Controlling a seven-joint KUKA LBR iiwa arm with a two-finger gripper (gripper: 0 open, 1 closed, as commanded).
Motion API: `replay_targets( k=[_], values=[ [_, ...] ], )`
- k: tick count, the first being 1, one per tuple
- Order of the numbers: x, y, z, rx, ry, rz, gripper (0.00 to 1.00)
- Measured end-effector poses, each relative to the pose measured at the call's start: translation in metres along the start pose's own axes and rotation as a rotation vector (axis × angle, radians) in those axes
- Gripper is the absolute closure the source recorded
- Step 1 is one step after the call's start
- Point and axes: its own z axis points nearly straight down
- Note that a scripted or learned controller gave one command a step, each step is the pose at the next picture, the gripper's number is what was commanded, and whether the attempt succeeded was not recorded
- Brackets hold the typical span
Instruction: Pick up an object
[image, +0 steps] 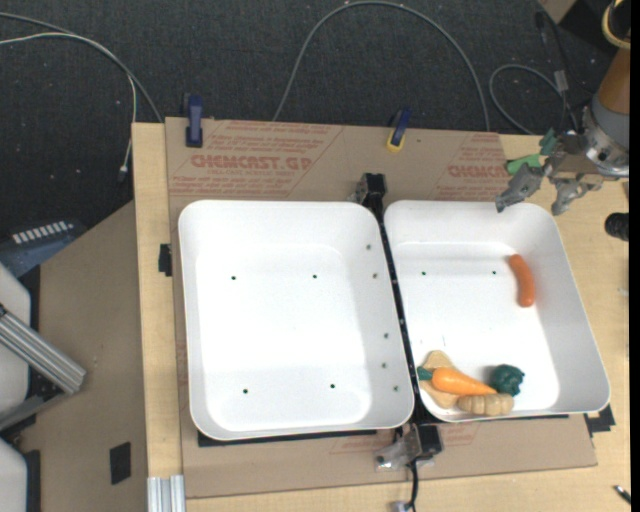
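In the right bin (560, 250) lie an orange sausage-shaped toy (522, 280) near the far right wall, and at the near edge a toy carrot (455, 381), a dark green toy (507, 378) and a tan bread-like piece (485, 404). My gripper (538, 194) hangs above the right bin's far right corner, its two fingers spread apart and nothing between them. It is well above and behind the orange sausage toy.
The left bin (200, 300) stands beside the right one on a cardboard sheet (250, 155) held by blue and yellow clamps (193, 118). Cables run over the dark floor behind the bench.
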Motion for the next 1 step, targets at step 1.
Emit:
replay_targets(
  k=[1],
  values=[
    [-0.0246,-0.0039,0.1417,0.009,0.002,0.002,0.00]
  ],
)
